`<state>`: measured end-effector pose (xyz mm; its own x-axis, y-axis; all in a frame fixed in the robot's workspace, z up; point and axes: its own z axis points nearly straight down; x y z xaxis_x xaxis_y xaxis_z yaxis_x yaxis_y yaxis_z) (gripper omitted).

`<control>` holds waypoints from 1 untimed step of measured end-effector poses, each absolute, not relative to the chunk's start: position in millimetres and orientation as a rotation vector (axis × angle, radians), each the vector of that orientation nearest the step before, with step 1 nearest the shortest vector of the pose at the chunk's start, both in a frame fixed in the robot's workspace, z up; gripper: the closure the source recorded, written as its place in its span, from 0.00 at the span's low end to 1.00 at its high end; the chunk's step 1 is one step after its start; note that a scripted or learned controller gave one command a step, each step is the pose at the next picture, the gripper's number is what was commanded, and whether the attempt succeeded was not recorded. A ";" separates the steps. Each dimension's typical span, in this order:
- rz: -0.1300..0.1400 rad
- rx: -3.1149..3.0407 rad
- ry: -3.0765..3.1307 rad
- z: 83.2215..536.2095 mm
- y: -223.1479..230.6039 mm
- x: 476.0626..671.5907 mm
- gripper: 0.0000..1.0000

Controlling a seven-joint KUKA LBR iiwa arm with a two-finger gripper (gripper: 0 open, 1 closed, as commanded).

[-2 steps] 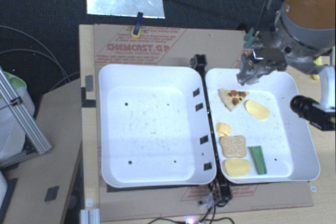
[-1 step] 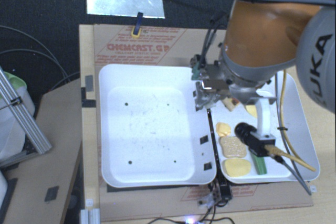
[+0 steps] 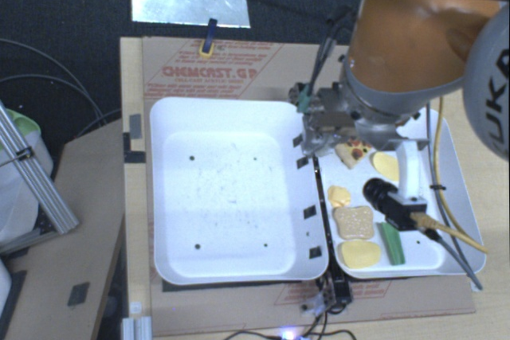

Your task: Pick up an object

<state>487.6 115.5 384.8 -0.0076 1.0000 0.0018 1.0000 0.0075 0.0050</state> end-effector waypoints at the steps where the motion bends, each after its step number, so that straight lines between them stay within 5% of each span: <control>1: 0.010 2.206 2.232 395.5 115.7 488.3 1.00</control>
